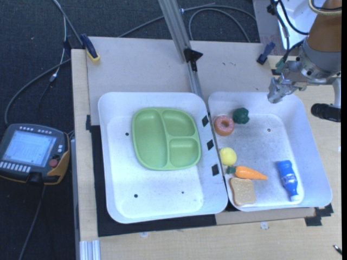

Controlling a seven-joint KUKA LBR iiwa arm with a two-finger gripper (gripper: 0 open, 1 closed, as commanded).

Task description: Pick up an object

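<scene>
The right bin (309,145) holds several objects: a pink donut (223,125), a dark green broccoli piece (241,115), a yellow lemon (228,156), an orange carrot (250,173), a slice of toast (243,192) and a blue bottle (288,179). My gripper (276,93) hangs over the bin's far right corner, above and to the right of the broccoli, with nothing seen between its fingers. The left bin (116,199) holds a green divided plate (166,138).
A metal pole (176,20) slants down to the gap between the bins. A teach pendant (32,153) lies left of the bench. Cables run over the dark floor behind. A blue clamp (90,47) sits at the bench's far left corner.
</scene>
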